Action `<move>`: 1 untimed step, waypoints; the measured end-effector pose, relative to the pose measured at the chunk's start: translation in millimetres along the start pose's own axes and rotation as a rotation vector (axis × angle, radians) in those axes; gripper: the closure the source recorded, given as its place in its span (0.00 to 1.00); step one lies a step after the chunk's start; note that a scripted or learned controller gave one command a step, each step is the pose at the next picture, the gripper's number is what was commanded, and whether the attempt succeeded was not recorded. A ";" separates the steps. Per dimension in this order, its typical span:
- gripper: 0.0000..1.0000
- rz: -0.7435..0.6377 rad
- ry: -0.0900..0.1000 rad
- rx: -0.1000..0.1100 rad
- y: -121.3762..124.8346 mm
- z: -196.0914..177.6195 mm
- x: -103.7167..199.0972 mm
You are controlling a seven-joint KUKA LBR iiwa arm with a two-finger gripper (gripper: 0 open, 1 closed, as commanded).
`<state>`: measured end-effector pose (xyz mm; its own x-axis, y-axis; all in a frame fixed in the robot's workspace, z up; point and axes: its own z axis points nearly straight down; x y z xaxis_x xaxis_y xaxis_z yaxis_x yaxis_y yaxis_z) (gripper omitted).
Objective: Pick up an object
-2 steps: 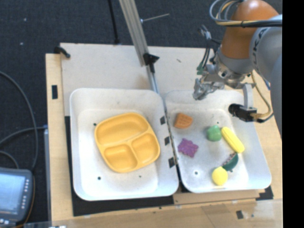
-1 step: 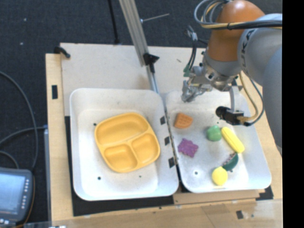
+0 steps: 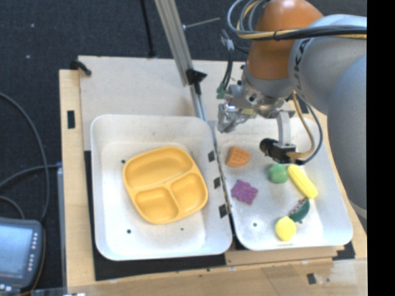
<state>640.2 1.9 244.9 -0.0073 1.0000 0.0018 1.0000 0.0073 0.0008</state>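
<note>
My gripper [image 3: 226,121] hangs over the far left part of the right bin [image 3: 321,224], close to the wall between the bins. An orange ridged piece [image 3: 237,157] lies just below it, apart from the fingertips. A purple piece [image 3: 244,192] sits nearer the front. To the right lie a green ball [image 3: 278,173], a yellow corn-like piece [image 3: 302,181], a dark green piece [image 3: 300,211] and a yellow lemon [image 3: 285,228]. Nothing shows between the fingers.
The left bin [image 3: 108,227] holds a yellow divided tray [image 3: 164,183]. A slanted metal pole [image 3: 179,45] rises from the far side between the bins. A small black part [image 3: 278,149] of the arm hangs over the right bin.
</note>
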 end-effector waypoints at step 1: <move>1.00 -0.001 0.000 -0.001 4.8 -7.0 53.5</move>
